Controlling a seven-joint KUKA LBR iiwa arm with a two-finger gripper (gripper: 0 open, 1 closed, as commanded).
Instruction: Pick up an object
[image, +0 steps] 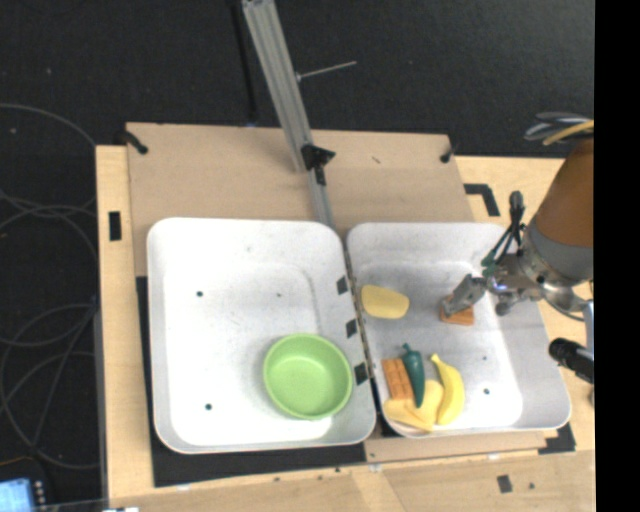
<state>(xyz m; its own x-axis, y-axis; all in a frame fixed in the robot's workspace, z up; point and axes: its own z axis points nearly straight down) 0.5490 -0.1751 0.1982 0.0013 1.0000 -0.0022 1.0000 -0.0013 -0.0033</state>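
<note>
Here the grey two-finger pincer (462, 303) sits low in the right shallow white bin (420, 250), seemingly clamped on a small orange block (459, 317).

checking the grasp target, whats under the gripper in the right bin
A small orange object lies directly under the gripper. Its upper part is covered by the fingers.

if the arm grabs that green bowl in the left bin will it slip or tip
The green bowl looks like smooth, thin plastic, so probably light and somewhat slippery. It sits upright on a broad base, so tipping seems unlikely; a push would likelier slide it along the left bin.
</note>
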